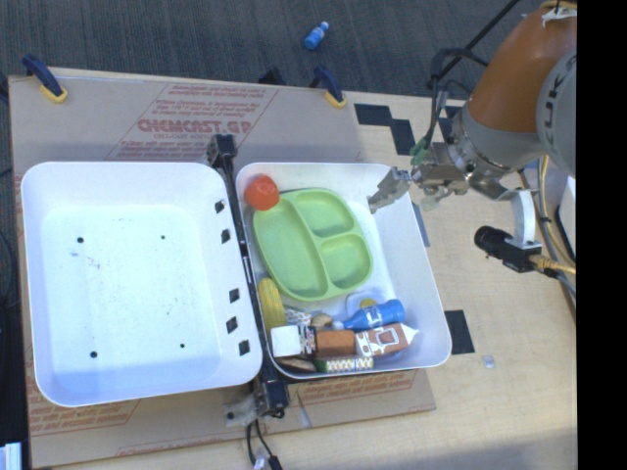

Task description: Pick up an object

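The right white bin (416, 292) holds a green divided plate (313, 243) and an orange-red ball (262, 193) at its far left corner. Along its near edge lie a yellow corn-like piece (270, 302), a blue bottle (379, 314), a brown item (334, 342), a red and white carton (388, 340) and a small white block (285, 341). My gripper (384, 194) hangs over the bin's far right rim, just right of the plate and apart from every object. Nothing shows in its grasp.
The left white bin (39, 262) stands beside the right one, with black clips (235, 262) along the shared wall. Both rest on cardboard (186, 125) held by blue clamps (328, 84). A small blue object (314, 35) lies on the dark floor beyond.
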`<move>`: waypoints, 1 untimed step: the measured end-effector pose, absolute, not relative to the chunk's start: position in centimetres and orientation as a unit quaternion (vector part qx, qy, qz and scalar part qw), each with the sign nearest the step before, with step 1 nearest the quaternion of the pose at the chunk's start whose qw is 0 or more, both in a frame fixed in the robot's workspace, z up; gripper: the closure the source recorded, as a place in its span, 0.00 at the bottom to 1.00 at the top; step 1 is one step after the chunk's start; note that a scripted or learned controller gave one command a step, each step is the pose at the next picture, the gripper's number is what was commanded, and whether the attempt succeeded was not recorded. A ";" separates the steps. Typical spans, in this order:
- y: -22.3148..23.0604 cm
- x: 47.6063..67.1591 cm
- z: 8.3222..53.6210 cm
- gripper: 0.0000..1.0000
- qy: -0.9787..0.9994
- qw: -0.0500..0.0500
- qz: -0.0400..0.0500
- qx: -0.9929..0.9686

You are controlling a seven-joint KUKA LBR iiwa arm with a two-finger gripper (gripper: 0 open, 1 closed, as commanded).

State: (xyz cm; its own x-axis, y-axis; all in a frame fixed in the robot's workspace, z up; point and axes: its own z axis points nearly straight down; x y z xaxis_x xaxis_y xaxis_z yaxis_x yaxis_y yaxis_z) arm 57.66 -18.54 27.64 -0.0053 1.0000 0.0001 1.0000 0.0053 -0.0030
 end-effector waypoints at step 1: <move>-18.7 60.0 14.1 0.00 -0.710 0.003 0.002 -0.705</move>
